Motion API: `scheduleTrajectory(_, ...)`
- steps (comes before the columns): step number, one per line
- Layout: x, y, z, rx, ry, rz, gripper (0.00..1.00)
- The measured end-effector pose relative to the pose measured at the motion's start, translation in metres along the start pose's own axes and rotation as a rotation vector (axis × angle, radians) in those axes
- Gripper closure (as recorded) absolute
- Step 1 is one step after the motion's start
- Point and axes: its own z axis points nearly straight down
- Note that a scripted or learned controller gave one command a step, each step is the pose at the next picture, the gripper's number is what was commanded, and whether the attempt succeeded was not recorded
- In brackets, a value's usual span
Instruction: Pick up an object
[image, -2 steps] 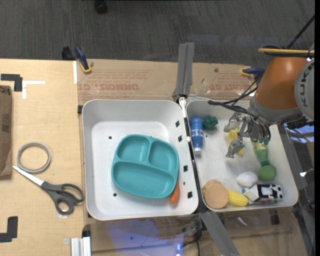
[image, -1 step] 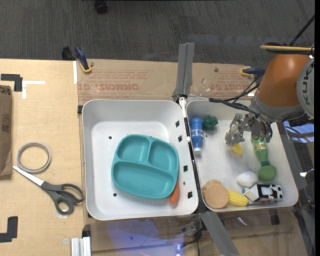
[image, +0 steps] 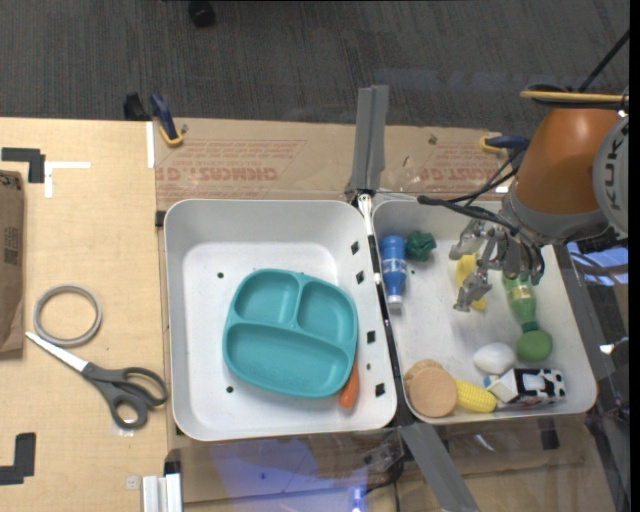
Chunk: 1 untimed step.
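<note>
- A teal divided plastic plate (image: 291, 335) lies in the left white bin (image: 190, 300).
- A blue bottle (image: 393, 266) lies in the right white bin (image: 440, 330), well left of the hand.
- The hand (image: 474, 290) holds a small yellow object (image: 466, 268) between its narrow fingers.

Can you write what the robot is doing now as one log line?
gripper: above right bin | near yellow toy, green bottle | grasp: unclear
</note>
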Motion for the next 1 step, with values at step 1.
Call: scheduleTrajectory(1,0.0054,-0.0235,0.0211,-0.001,0.011,0.031,0.00)
